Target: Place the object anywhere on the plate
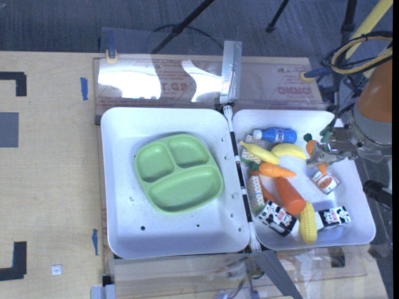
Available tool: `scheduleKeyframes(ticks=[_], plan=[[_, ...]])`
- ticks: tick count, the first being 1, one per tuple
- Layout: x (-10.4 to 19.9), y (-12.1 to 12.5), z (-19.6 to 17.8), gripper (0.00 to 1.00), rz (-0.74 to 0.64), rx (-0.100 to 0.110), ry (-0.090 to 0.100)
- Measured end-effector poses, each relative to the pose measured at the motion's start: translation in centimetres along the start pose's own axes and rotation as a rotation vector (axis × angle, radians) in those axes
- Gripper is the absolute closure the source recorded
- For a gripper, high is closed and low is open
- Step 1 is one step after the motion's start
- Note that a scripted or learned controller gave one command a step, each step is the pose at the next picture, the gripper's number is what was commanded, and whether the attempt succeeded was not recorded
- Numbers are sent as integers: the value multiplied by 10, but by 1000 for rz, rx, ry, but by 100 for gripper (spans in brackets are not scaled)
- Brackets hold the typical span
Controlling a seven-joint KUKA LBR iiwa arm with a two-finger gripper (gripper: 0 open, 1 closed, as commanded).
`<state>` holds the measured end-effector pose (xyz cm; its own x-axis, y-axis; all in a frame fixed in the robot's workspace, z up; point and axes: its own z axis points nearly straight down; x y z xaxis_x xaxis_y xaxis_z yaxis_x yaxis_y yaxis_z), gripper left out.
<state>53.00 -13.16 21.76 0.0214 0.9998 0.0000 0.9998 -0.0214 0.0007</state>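
My pincer [324, 154] hangs low over the right bin [358, 192], just above a small orange-and-white can [325, 180]; its grip state I cannot tell. The can looks light, stiff and slippery, best pinched across its sides. The green plate [179, 172] waits left.

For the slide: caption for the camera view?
Gripper over right bin of toy food; green plate waits in left bin.
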Motion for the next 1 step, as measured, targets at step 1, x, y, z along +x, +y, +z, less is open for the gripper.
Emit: scheduleKeyframes(ticks=[1], plan=[[119,14,-13,100,-73,-2,0]])
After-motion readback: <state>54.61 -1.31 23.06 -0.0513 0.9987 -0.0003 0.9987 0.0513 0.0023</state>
